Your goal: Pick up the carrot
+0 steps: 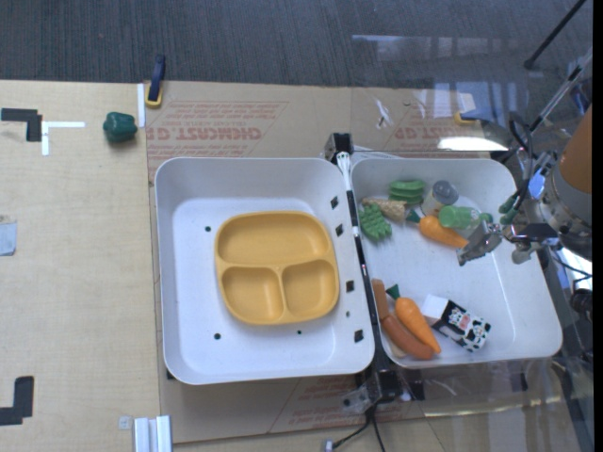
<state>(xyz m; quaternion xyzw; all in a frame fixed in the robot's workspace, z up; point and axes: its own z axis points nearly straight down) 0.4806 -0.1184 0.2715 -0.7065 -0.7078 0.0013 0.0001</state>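
Two orange carrots lie in the right bin [528, 281]. One carrot [439, 230] is toward the back, its leafy green top [459, 217] pointing right. The other carrot [415, 322] rests near the front left corner, against a reddish-brown sausage [384, 320]. My gripper [482, 243] comes in from the right and hangs over the right bin, just right of the back carrot's thick end and close to its green top. Nothing shows in its grasp.
The right bin also holds a green leafy toy [375, 222], a green round piece [407, 191], a grey can [444, 193] and a black-and-white carton [460, 324]. A yellow divided plate [278, 266] sits in the left bin [179, 252]. A green lump [120, 127] lies on the bench.
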